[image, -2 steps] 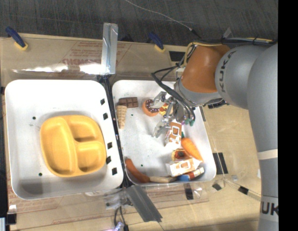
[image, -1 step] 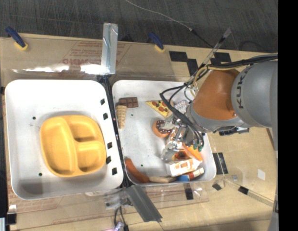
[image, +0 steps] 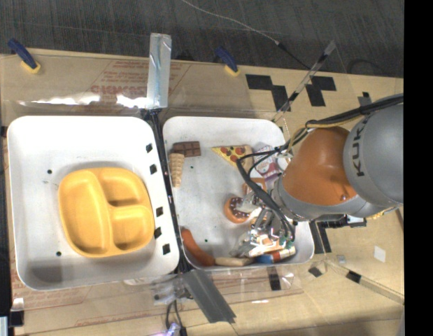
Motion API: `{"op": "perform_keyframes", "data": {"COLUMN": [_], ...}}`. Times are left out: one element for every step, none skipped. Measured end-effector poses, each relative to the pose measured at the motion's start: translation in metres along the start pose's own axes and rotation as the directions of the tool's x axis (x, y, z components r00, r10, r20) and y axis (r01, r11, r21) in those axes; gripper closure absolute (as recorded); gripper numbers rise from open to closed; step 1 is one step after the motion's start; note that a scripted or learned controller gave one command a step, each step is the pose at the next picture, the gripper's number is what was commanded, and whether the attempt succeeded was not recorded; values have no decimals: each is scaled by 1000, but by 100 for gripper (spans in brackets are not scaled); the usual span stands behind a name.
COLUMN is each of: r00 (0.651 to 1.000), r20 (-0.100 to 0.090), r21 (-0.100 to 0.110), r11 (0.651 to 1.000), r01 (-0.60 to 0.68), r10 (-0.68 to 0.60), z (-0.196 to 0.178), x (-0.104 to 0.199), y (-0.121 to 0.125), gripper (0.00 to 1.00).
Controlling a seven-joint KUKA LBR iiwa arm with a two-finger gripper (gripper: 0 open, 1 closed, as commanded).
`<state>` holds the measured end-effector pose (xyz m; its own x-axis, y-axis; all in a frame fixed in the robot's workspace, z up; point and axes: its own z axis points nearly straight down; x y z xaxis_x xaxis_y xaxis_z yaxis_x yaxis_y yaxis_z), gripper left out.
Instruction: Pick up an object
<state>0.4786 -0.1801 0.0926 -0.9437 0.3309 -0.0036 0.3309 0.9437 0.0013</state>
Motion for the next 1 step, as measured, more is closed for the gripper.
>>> {"op": "perform_keyframes", "data": {"r00": [1000], "r20": [3], "r21": [0], "r11": [1000], "r01": [-21], "r10": [21], "z": [-22], "x": [-91], "y": [2], "gripper": [0]}}
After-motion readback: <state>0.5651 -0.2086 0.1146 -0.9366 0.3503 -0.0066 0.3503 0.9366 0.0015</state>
